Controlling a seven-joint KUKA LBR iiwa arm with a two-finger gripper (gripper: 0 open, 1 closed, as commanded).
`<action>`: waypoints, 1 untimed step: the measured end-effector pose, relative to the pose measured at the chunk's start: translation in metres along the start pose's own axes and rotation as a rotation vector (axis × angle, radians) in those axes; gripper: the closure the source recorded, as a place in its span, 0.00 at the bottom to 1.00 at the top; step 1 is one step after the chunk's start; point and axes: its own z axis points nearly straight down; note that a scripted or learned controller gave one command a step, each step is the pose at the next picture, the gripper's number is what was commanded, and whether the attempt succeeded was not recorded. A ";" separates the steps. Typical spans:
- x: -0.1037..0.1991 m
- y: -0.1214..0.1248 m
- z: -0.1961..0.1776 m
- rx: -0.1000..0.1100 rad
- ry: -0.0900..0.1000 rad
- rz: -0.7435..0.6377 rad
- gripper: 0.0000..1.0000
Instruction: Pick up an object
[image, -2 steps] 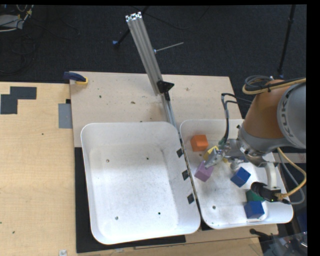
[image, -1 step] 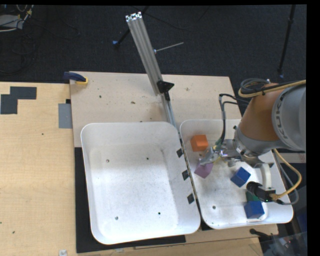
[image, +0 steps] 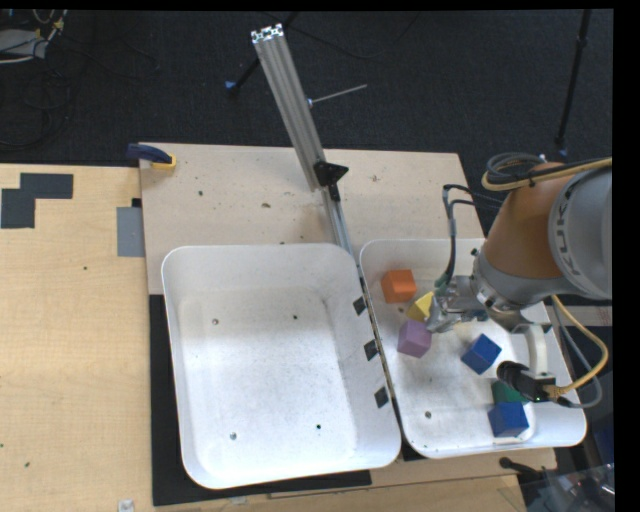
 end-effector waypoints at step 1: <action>0.002 0.001 -0.063 0.020 0.002 -0.009 1.00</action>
